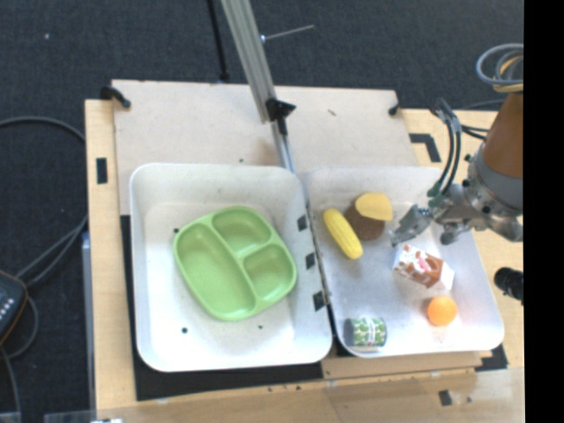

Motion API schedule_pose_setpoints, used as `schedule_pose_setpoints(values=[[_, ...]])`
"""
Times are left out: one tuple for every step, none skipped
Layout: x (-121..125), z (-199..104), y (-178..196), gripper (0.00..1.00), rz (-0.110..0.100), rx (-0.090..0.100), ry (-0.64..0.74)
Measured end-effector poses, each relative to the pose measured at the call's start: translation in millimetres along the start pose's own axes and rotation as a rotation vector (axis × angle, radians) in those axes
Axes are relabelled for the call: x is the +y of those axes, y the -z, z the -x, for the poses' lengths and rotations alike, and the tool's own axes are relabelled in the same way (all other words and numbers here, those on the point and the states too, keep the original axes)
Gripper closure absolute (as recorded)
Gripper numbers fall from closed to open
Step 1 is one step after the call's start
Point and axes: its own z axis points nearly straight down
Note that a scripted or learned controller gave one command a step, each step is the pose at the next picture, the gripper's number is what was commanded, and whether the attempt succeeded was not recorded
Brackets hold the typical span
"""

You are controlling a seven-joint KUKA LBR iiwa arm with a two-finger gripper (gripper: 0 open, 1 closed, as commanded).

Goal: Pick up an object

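Small white and red snack packet [423,267] sits just under my open, empty jaws [421,222], so I'd drop straight down and pinch it gently.

This is a robotics lab, and I work at a test bench in it. My bench [247,122] is a bare plywood board on dark carpet [88,33], with cables [40,201] trailing over the floor. An aluminium rail [247,42] slants up from the board as a mount. Two white bins [150,192] sit side by side, stocked with toy food such as plastic corn [342,233].
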Motion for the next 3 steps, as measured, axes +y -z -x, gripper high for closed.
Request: schedule_pose_setpoints(values=[[0.0,0.2,0.0,0.00,0.000,0.000,-0.001],[1.4,2.9,-41.9,0.00,-0.005,-0.001,-0.004],[-2.1,5.4,-104.5,0.00,-0.008,0.000,-0.004]])
